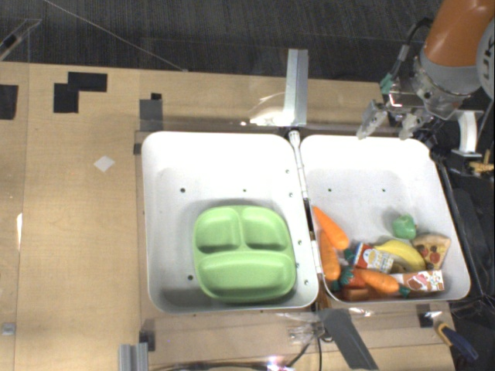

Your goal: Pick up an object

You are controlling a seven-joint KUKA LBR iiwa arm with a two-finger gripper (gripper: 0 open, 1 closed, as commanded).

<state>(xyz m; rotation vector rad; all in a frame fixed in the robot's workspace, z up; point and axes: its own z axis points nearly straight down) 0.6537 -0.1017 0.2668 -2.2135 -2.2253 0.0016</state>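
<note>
Green moulded tray (244, 252) (three compartments) sits in left bin (166, 207).

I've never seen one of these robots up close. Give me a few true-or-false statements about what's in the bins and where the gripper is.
1. The green divided tray lies in the left bin. True.
2. The gripper holds the banana. False: it hangs over the right bin's far edge; the banana lies in the bin.
3. The carrots sit in the left bin. False: they're in the right bin.
4. The toy food crowds the right bin's near end. True.
</note>
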